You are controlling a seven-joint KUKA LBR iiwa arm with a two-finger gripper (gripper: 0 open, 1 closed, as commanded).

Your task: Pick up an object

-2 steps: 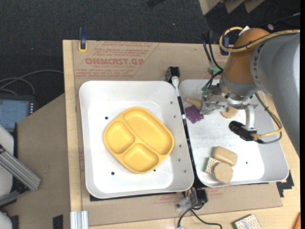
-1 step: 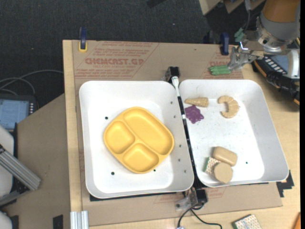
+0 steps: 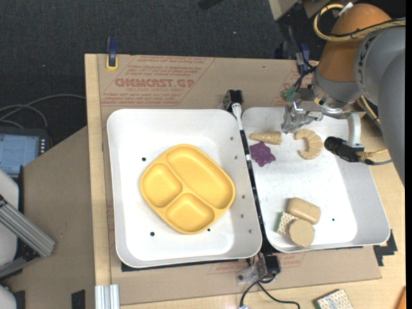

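Two fingers [image 3: 291, 125] poised just above bread stick [image 3: 266, 137].

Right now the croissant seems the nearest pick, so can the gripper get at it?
Probably yes: the gripper hangs just left of the croissant, which lies alone with nothing on it.

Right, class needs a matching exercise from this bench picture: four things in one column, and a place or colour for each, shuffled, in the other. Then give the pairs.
Things:
1. divided plate
2. purple piece
3. croissant
4. tool

Descriptions:
A. curved and tan, in the right bin near its far end
B. yellow, in the left bin
C. hanging over the far end of the right bin
D. by the divider between the bins, on the right bin's side

Pairs: 1-B, 2-D, 3-A, 4-C
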